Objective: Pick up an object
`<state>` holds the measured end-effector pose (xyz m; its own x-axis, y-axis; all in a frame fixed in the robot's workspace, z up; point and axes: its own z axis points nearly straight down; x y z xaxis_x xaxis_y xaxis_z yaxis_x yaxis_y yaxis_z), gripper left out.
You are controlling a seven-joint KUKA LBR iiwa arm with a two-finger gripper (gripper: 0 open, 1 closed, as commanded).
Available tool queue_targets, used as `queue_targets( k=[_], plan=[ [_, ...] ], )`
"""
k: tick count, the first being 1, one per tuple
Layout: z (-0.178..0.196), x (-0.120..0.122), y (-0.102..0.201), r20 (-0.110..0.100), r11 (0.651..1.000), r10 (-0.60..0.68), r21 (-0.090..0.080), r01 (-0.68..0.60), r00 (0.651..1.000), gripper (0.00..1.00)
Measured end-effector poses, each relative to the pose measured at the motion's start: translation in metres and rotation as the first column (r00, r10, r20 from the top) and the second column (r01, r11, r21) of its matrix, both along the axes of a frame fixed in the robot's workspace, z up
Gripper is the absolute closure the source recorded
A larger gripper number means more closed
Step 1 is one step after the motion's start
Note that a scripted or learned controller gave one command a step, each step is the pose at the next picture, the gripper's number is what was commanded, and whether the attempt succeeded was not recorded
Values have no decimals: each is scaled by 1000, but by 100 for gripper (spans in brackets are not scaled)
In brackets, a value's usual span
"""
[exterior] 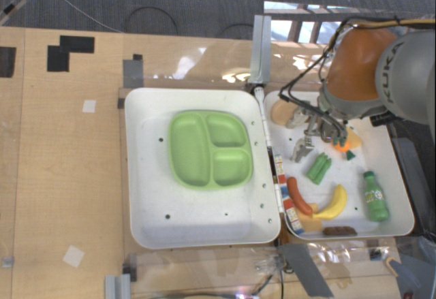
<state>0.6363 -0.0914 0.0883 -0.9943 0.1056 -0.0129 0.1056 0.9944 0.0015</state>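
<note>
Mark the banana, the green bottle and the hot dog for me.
banana (333, 203): camera view, middle of its curve.
green bottle (375, 197): camera view, its body.
hot dog (300, 196): camera view, mid-length of the sausage.

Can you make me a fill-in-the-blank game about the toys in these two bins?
1. The divided plate in the left bin is ____ in colour.
2. The yellow banana lies in the ____ bin.
3. The red sausage lies just to the ____ of the banana in the picture.
4. The tool hovers over the ____ bin.

Missing words: green; right; left; right
</note>
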Motion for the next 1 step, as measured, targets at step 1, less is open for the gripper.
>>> queue_targets(
  k=[1],
  plan=[
    [2,-81,-91,0,998,58,-8,-58,998,0]
  ],
)
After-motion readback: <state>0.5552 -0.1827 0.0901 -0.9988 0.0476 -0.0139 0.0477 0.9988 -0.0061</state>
